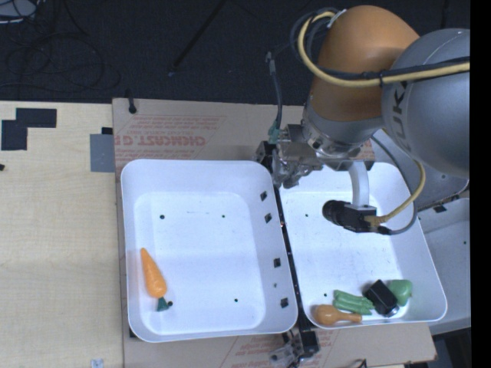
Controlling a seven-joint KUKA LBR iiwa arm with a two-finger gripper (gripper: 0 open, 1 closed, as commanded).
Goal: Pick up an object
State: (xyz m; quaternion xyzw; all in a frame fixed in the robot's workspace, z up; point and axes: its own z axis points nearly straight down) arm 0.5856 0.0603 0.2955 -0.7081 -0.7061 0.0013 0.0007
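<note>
Left bin (134,205): a toy carrot (153,274), orange with a small dark green tip, is seen lying near the left wall, toward the front corner; wide bare floor is left to its right.
Divider: the two bins are seen touching along their inner rims.
Tool (291,171): it is seen hanging over the back left corner of the right bin (430,282), beside the divider; how far it is parted cannot be told, and nothing is seen in it.
Right bin, front: an orange pear-shaped toy (334,315), a green pod-like toy (353,303), a black block (380,297) and a green piece (400,288) are clustered against the front rim.

Two bins (196,176), five small objects (153,273)
</note>
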